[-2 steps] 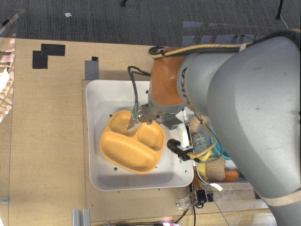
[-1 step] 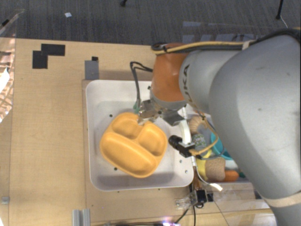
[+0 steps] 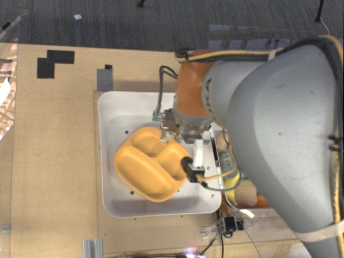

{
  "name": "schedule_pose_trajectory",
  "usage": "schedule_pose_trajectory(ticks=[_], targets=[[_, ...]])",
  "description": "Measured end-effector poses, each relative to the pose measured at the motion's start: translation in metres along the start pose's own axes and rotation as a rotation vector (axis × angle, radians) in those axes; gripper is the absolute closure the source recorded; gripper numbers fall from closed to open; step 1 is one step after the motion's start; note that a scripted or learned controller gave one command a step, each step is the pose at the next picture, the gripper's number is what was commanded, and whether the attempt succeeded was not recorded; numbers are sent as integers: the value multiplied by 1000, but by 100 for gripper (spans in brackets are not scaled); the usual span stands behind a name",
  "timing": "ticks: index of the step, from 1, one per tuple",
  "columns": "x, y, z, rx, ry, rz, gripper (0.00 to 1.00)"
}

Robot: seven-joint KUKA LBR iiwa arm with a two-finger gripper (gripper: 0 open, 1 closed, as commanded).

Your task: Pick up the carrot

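The arm (image 3: pixel 279 128) reaches over the left bin (image 3: pixel 110 144) on the surface; its gripper (image 3: pixel 185 144) hangs above a yellow bowl-like object (image 3: pixel 145 168); an orange sliver, perhaps the carrot (image 3: pixel 262 200), shows beneath the arm.

The desk (image 3: pixel 54 160) is a pale tan board. On it rests a shallow white bin (image 3: pixel 107 144), with a second bin just beside it at the right, mostly hidden under the arm. Black tape patches (image 3: pixel 54 62) and a grey patch (image 3: pixel 105 79) lie flat near the desk's far edge
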State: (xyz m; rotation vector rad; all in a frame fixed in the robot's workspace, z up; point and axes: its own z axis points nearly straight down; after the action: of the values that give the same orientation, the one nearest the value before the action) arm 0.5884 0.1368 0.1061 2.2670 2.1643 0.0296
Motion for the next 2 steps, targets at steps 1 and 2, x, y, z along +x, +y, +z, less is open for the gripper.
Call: schedule_pose_trajectory(ticks=[1, 2], targets=[[21, -14, 6, -28, -17, -108, 100], [24, -36, 6, -46, -26, 31, 100]])
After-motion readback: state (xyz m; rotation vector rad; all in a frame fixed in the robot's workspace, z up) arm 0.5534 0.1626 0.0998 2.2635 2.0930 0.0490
